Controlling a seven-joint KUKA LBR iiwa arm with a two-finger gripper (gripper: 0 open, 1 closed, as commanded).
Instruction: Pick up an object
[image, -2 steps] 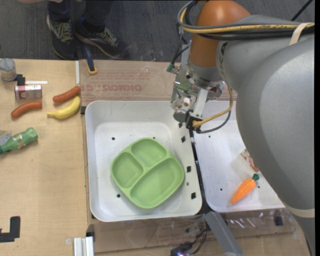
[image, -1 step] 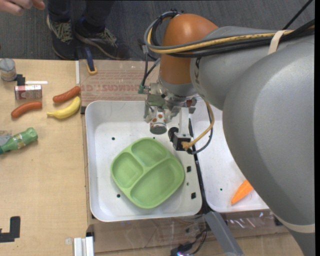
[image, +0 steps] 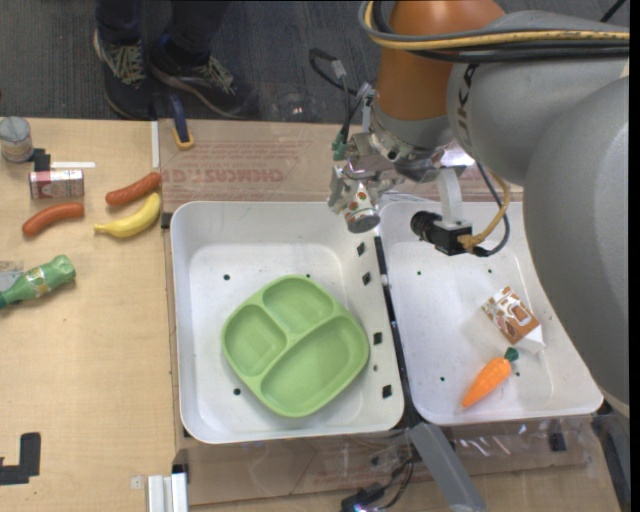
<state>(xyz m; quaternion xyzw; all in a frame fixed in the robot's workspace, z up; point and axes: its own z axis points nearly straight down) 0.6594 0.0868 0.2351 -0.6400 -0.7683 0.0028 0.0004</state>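
My gripper (image: 357, 200) hangs over the back end of the divider between the two bins. Between its fingers is a small white and red can (image: 361, 212), tilted and lifted off the bin floor. A green divided plate (image: 295, 345) lies in the left bin (image: 200, 300). An orange toy carrot (image: 487, 382) and a small brown and white carton (image: 512, 315) lie in the right bin (image: 440, 330). The big grey arm covers the right bin's back right corner.
On the wooden bench to the left lie a banana (image: 130, 220), two red sausages (image: 133, 188) (image: 52, 217), a green bottle (image: 35, 280), a small carton (image: 55, 183) and a tin (image: 14, 138). A black cable connector (image: 445, 233) hangs over the right bin.
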